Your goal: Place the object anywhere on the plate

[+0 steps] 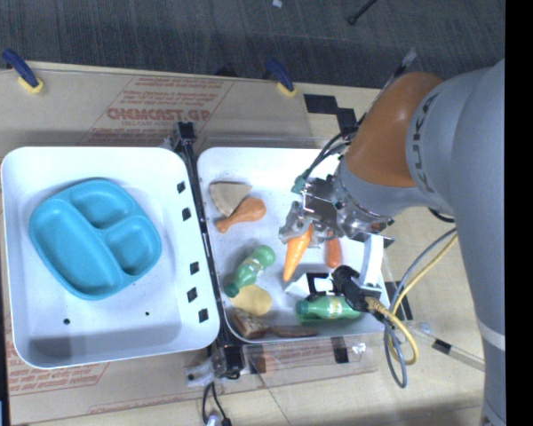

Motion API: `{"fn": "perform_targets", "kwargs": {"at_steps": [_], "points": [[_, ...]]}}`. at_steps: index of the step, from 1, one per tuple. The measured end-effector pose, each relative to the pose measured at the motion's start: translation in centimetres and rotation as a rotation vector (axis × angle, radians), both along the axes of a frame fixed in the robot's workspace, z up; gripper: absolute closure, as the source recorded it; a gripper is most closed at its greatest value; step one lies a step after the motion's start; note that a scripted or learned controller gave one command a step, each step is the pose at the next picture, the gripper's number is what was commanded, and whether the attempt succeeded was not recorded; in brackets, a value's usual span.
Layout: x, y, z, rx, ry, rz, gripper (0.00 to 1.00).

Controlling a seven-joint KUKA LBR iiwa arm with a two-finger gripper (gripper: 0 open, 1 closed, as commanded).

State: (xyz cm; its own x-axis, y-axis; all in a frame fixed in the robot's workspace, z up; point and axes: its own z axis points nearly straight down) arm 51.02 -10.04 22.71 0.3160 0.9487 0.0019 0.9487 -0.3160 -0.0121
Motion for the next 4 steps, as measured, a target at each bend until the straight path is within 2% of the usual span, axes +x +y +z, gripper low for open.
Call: {"fn": "perform_targets", "kwargs": {"at_steps": [1,2,3,4], "points": [[0.0,0.0,0.0,0.0,0.0,0.0,0.0],[-3.4,0.3,-0.8,-0.001,-0.002,0.144,0.0],[-3.4,2.9,-3.3,0.002,-0.005,0.676,0.0],[-3.3,2.9,-2.3,0.001,-0.002,0.684,1.0]]}}
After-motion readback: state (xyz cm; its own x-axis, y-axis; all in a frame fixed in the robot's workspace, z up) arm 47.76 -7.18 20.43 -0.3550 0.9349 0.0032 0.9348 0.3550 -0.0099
